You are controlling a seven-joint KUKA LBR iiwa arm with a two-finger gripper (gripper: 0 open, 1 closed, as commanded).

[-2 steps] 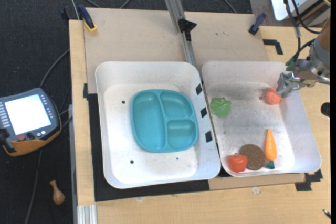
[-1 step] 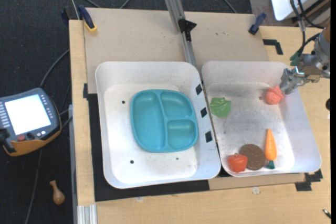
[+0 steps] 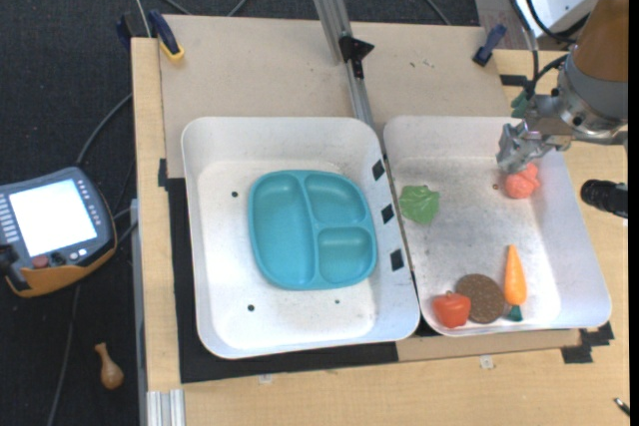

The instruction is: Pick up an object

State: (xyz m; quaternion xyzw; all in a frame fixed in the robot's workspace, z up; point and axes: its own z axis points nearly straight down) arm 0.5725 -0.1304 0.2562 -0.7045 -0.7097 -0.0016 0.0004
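Near edge: table (image 3: pixel 300 394) front strip is seen closest, with a small wooden peg (image 3: pixel 107 366) lying off its near-left corner.
Bins: two are counted; left bin (image 3: pixel 215 314) and right bin (image 3: pixel 589 279), side by side and touching along the middle.
Left bin contents: one teal divided plate (image 3: pixel 310 229), lying flat near the centre.
Right bin contents: five items are counted. One green leafy piece (image 3: pixel 419 204) at the left wall; one pink-orange lump (image 3: pixel 520 183) at the far right; one carrot (image 3: pixel 514 276), one brown round cookie (image 3: pixel 483 297) and one red tomato-like piece (image 3: pixel 451 310) clustered at the near edge. A small teal scrap is glimpsed beside the cookie; its kind cannot be told.
Hand: hand (image 3: pixel 519 153) is seen low over the far right of the right bin, directly above and apparently touching the pink-orange lump. Whether the fingers are apart or together cannot be told.
Progress: approach is judged done; a grasp is not confirmed, and nothing is seen lifted. Closing and raising are judged left.
Off table: one pendant screen (image 3: pixel 50 229) is noted at far left.
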